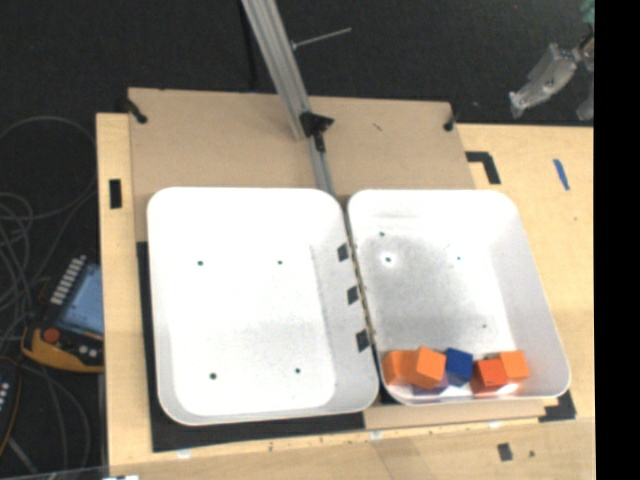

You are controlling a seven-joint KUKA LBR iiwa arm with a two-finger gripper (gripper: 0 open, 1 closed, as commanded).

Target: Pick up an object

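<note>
- Orange blocks (401,366) are crowding the near wall of the right bin (520,258), sitting in a row with a blue block (459,364) wedged between them. What looks like a purple piece (430,389) is peeking out from beneath.
- Running left to right across the view, the row's long axis is lying along that near wall. The pieces are touching or sitting just beside one another, and the bin's far half is showing only speckled white floor.
- Hanging at the view's upper right, the gripper (545,76) is sitting beyond the right bin's far corner and off the bench top, well apart from every block.
- From the gripper, the cluster is lying toward the view's bottom and a little to the left, across the full depth of the right bin. That is the line any approach is likely going to follow.
- Whether the gripper is open or shut cannot be told, as it is reading only as a small pale, blurred shape. Nothing is showing in its grasp.
- Judging by position, the right-end orange block (514,364) is lying nearest the gripper's side. Its closeness to the bin wall and to its neighbour is probably going to leave little room for a clean grasp.
- Sitting beside the right bin, the left bin (170,268) is lying farther from the gripper, and a grey rail (275,48) is slanting down toward the seam between the two.
</note>
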